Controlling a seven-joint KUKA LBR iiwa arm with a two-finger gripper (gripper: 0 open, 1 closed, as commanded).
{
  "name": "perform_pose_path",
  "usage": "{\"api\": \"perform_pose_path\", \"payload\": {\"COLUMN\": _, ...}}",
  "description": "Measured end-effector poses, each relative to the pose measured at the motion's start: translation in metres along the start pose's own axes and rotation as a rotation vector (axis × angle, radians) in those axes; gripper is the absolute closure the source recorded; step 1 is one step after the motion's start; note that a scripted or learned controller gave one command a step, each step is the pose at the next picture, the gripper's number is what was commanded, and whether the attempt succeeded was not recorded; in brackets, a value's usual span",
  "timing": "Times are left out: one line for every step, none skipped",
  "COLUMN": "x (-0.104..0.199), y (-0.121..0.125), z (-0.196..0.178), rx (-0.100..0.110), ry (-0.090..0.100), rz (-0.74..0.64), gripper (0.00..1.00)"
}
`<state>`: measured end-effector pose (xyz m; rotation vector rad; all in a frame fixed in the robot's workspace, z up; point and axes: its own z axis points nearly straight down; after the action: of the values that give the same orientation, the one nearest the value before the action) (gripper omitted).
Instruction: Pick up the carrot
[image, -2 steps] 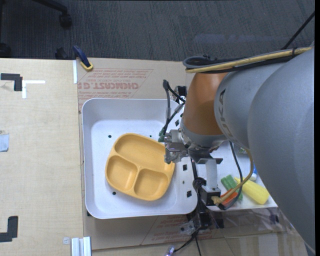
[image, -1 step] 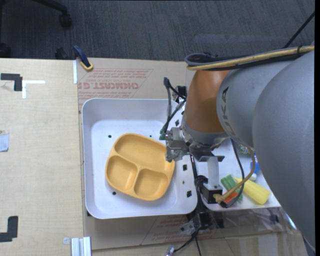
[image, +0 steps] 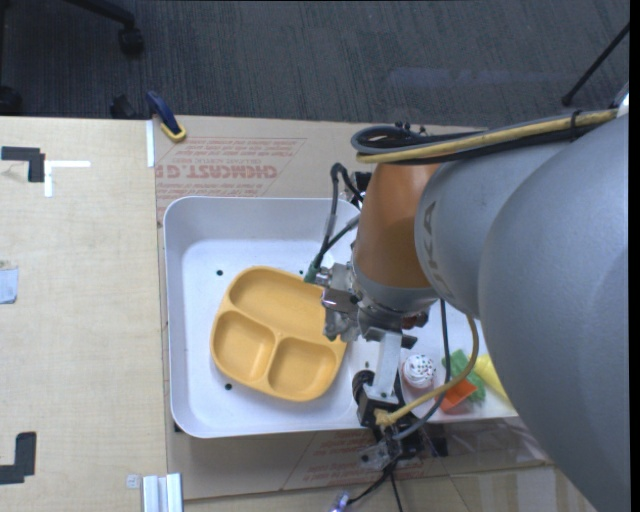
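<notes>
The carrot (image: 456, 397), orange with a green top, lies in the right bin close to its front edge and is partly covered by the arm. My gripper (image: 340, 315) hangs below the orange wrist band, over the wall between the two bins and beside the right rim of a yellow divided plate (image: 270, 335). It is to the left of the carrot and apart from it. The wrist hides the gripper's lower end.
The yellow plate, with three compartments, lies in the left white bin (image: 190, 330). A small white, speckled round thing (image: 420, 371) and a yellow item (image: 488, 378) lie next to the carrot. The grey arm covers most of the right bin.
</notes>
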<state>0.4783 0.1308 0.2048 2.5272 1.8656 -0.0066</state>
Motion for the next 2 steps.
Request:
{"api": "perform_pose_path", "payload": {"x": 0.0, "y": 0.001, "z": -0.008, "rx": 0.001, "ry": -0.004, "rz": -0.002, "gripper": 1.0}}
{"api": "perform_pose_path", "payload": {"x": 0.033, "y": -0.011, "z": 0.013, "rx": 0.001, "ry": -0.002, "rz": 0.299, "gripper": 1.0}}
